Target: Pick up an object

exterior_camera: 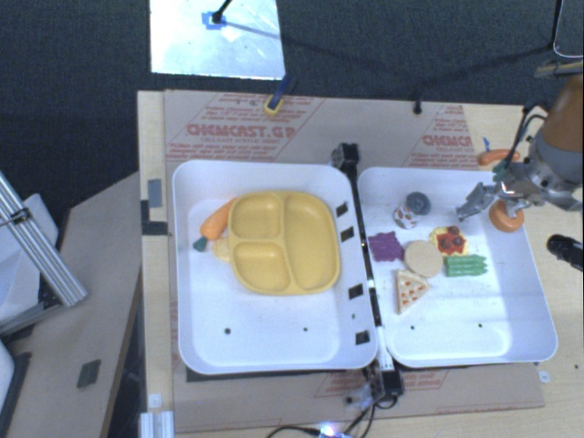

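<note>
gripper (467,206) is hovering over the right bin (525,336) with fingers apart, gripping nothing. Toy food is sitting just below-left of it, pizza topping piece (449,241) nearest, so probably lining up a grab; yellow divided plate (278,242) is filling the left bin

One fixed camera above the bench (274,117), slanting down, both white bins (192,245) in frame.

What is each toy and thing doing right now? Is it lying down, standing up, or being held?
yellow plate: flat in the left bin, compartments bare
carrot: lying against the plate's left edge
small can: in the right bin
pizza slice: lying flat, right bin
green beans: lying flat, right bin
purple piece: lying flat, right bin
gripper: over the right bin, holding nothing
</note>
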`<state>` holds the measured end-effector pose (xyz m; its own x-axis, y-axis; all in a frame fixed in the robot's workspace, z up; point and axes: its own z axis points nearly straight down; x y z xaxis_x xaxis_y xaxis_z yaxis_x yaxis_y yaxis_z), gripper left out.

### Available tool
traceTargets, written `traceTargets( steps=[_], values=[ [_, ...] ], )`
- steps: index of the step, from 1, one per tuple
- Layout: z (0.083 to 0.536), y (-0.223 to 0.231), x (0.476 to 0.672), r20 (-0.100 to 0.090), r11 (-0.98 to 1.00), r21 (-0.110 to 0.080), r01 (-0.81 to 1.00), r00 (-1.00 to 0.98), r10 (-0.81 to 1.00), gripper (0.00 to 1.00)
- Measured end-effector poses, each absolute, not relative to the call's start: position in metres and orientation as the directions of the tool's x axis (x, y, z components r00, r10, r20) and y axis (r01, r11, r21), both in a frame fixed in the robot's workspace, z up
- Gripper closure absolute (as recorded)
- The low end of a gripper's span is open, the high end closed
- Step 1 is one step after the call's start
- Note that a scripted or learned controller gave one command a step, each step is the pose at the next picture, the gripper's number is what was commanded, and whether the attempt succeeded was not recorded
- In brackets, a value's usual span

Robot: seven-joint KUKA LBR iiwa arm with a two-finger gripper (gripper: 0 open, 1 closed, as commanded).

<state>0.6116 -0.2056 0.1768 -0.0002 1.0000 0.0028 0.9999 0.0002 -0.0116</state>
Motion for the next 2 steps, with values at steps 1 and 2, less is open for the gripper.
traceTargets(
  steps=[1,2],
  values=[
    [0.185,-0.205,0.615,0.000,0.003,0.002,1.000,-0.003,1.000,0.00],
    [0.130,-0.198,0.623,0.001,0.006,-0.002,1.000,-0.006,1.000,0.00]
  ],
)
